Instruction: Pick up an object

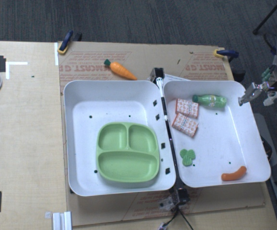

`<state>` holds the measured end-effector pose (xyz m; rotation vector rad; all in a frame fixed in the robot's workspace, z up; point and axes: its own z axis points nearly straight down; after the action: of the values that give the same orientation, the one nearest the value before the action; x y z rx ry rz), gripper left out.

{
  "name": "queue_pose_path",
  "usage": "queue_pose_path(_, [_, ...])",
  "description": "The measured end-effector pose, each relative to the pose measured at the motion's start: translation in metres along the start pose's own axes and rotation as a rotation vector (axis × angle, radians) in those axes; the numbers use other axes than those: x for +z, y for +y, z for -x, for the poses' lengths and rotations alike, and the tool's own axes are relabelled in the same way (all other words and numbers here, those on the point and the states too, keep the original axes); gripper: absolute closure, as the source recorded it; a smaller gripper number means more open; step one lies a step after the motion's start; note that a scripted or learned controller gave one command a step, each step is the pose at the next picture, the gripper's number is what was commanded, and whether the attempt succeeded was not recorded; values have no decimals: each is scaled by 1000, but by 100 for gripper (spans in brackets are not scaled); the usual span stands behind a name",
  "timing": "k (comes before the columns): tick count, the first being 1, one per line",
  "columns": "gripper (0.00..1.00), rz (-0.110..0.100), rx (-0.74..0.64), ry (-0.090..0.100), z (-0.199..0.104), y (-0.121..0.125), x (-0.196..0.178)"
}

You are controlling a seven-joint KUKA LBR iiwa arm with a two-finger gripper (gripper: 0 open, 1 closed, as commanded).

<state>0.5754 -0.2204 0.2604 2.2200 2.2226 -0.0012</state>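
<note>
Even, bright overhead light, soft faint shadows, mild glare on white bins (76, 128)

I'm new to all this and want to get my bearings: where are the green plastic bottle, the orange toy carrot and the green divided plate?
green plastic bottle (209, 100), camera view, mid-body.
orange toy carrot (121, 70), camera view, middle of its orange body.
green divided plate (127, 165), camera view, floor of its large compartment.

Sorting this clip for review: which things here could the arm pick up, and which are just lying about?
Part of the job:
gripper at the right bin's edge
green bottle
two patterned packets
small green toy
sausage
green divided plate, in the left bin

Lying about:
carrot on the cardboard behind the bins
clamps at the cardboard's corners
</note>
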Motion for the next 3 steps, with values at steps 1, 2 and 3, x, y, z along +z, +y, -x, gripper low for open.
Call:
queue_pose_path(1, [0,0,-157,0,-40,55,163])
queue_pose_path(2, [0,-20,-112,4,-110,80,151])
queue_pose_path(3, [100,-14,-115,-2,-108,81,140])
